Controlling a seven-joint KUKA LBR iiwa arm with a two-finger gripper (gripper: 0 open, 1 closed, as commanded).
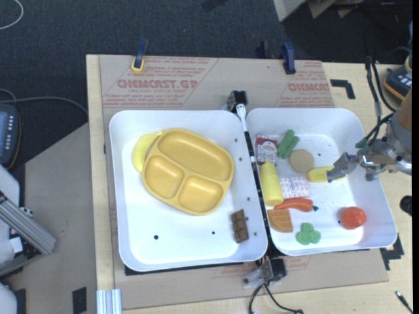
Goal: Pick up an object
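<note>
My gripper [338, 170] reaches in from the right and hangs low over the right bin [340, 124]. Its tip sits right against a small yellow piece [319, 174]; I cannot tell whether it touches or holds it. Around it lie a tan round cookie [302, 160], a green pickle [287, 144], a red and white packet [266, 149], a yellow bottle [270, 182], a red tomato [353, 217], green broccoli [307, 234], an orange cracker [281, 221] and a red pepper [295, 205].
The left bin [124, 195] carries a yellow divided tray [188, 171] lying over a yellow plate [141, 150], with a brown chocolate bar [239, 226] near its front right corner. A black divider clamp [237, 99] sits between the bins at the back.
</note>
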